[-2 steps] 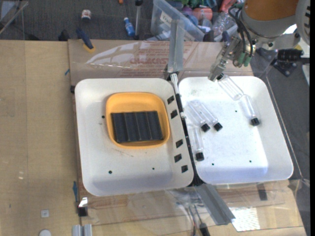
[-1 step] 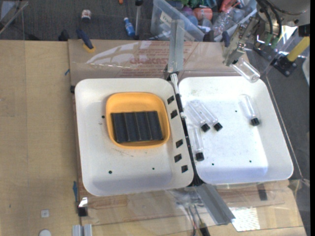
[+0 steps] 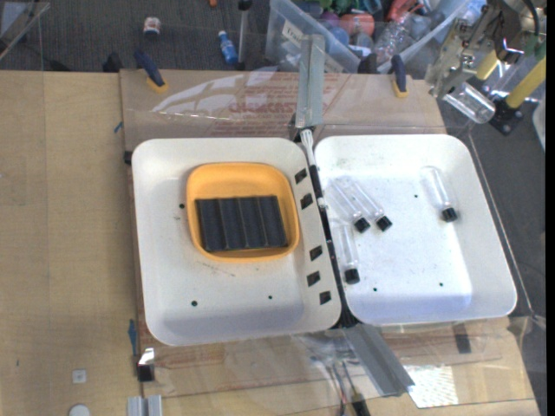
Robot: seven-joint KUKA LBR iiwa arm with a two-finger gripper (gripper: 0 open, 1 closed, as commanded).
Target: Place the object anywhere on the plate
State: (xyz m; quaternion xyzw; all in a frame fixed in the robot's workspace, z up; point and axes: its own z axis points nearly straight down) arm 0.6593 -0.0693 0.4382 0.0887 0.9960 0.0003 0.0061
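Clear tubes (image 3: 360,206), black caps

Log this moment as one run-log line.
pincer: top right, outside bins, holding clear tube | plate: yellow, left bin, dark ridged block on it | right bin: four clear black-capped tubes | placement: not done

At about one o'clock the gripper (image 3: 475,102) assembly shows silvery metal brackets, yellow-tan finger parts, black fittings, thin dark cables looping above, and a clear cylindrical piece.
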